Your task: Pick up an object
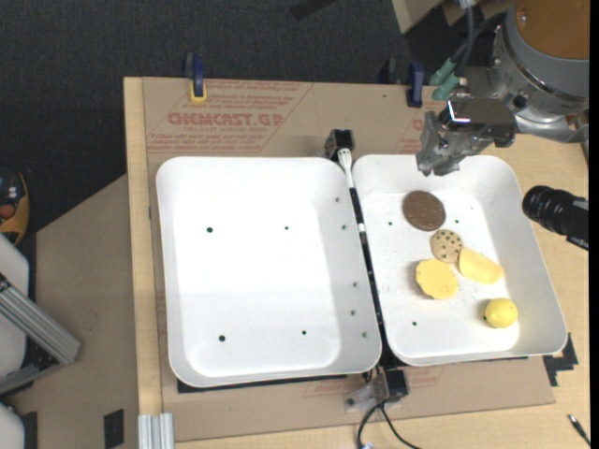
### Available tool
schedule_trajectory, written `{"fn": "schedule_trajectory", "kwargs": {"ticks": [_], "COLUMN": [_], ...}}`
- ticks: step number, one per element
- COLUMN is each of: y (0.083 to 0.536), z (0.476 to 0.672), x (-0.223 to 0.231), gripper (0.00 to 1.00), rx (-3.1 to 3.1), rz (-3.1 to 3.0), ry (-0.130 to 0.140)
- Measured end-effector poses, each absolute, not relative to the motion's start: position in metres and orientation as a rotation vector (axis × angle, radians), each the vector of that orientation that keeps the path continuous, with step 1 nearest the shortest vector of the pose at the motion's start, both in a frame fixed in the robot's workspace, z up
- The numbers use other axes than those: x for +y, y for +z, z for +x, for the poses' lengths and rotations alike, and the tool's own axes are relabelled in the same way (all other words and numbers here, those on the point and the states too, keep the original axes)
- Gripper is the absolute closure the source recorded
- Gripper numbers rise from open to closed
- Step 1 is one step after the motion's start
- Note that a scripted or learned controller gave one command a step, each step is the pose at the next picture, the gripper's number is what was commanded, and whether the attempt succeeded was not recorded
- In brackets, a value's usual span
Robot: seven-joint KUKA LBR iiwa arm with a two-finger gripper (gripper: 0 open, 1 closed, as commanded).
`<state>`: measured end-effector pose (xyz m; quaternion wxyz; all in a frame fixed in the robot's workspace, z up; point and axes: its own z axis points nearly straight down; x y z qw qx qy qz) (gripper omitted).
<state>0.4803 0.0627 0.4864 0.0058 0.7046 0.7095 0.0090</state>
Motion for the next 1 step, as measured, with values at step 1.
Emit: {"fn": "schedule_trajectory", "kwargs": {"ticks": [1], "y": [0.3882], "z": [0.4784], "x": [-0.0076], "gripper": [1.00], "rx": [2.216], "rz": [2.235], "ry": [-0.013]}}
